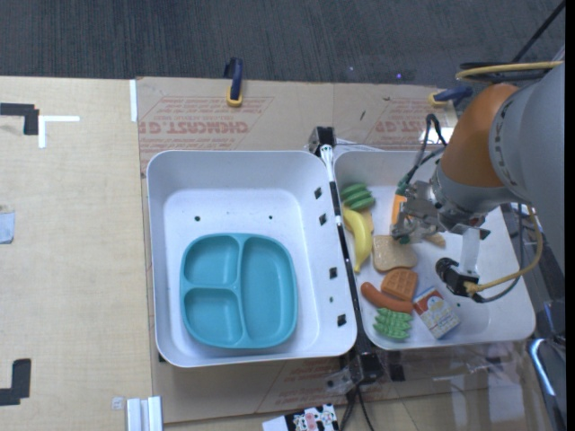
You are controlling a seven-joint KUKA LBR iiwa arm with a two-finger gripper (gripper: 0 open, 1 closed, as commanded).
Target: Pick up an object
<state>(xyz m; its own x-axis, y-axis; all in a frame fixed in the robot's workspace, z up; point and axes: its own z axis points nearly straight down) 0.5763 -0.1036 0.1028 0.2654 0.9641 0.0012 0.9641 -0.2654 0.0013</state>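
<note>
The right bin (503, 321) holds several toy foods: a yellow banana (358, 234), a green striped piece (357, 196), a tan bread slice (393, 254), an orange waffle (400, 285), a red sausage (385, 298), a green ridged piece (393, 325), a small carton (437, 315) and an orange piece (397, 210). My gripper (411, 226) hangs low over the bin's middle, just above the bread slice and beside the orange piece. The wrist hides what lies under it.
The left bin (171, 187) holds a teal divided plate (239, 290). A blue and yellow clamp (234, 81) sits at the cardboard's far edge. The grey arm with its orange band (481, 137) covers the right bin's far right part, with cables (490, 281) trailing below.
</note>
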